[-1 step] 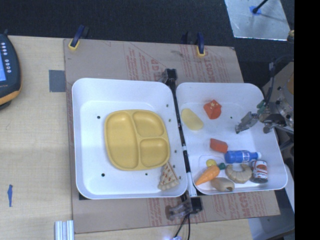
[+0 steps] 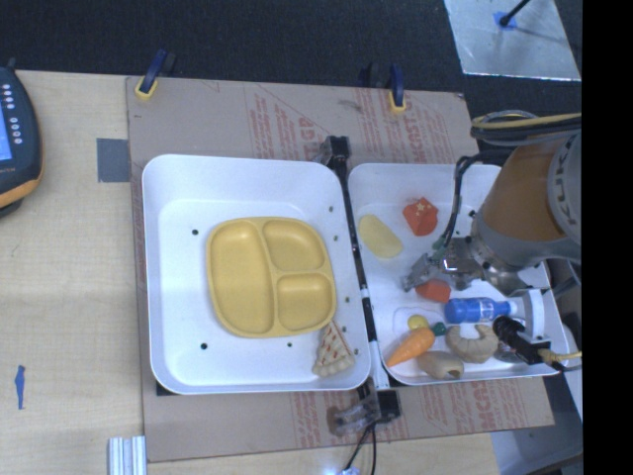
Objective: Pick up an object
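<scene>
The arm [image 2: 529,201] reaches in from the right and hangs low over the right bin [image 2: 381,181], and the gripper [image 2: 427,268] is down among the toys. Whether it is open or closed, I cannot tell from this angle; the metal at its tip is too small and dark to read. Right under it sits a small red-orange piece [image 2: 433,290], touching or nearly touching the tip, so that looks like the target of this try. I see nothing clearly held.

Look at the crowd in that bin: a pale yellow piece [image 2: 379,236] near the left wall, a red strawberry-like toy [image 2: 420,216] further back, and along the front a toy carrot [image 2: 413,345], a blue and white bottle [image 2: 478,311] lying on its side, a small yellow ball [image 2: 417,322] and tan lumps [image 2: 465,349] packed together. The front cluster is tight, which is probably why the descent goes for the looser piece in the middle.

Over in the left bin [image 2: 158,265], a yellow divided plate [image 2: 272,275] lies flat in the centre, and a pizza-slice toy [image 2: 333,350] rests against the bin's front right corner, well apart from the action.

My read: the pick is at the grasp stage, not yet lifted. The risk is a miss or a nudge into the bottle beside it.
</scene>
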Controlling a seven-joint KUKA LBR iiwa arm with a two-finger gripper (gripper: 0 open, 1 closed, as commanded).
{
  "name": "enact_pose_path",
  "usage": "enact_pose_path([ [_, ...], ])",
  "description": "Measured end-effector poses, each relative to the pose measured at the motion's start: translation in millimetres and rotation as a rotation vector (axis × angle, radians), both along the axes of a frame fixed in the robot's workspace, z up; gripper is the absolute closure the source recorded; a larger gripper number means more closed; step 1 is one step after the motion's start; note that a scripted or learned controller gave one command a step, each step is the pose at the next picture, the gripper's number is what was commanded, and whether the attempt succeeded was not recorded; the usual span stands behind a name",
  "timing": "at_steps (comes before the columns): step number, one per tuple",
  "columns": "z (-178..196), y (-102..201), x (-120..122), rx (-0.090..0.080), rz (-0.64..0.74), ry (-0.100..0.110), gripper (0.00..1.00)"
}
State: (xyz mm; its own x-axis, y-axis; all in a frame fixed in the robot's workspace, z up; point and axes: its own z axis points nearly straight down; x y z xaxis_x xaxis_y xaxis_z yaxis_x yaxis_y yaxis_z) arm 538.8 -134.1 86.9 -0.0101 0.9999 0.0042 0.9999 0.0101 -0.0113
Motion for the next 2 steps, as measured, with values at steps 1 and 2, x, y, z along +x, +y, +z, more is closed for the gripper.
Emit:
enact_pose_path([
  [1,17.1,-4.6,1.2,-0.005,-0.005,-0.008,1.00],
  [2,110.2,79.4,6.2,0.000,0.003,-0.017,1.00],
])
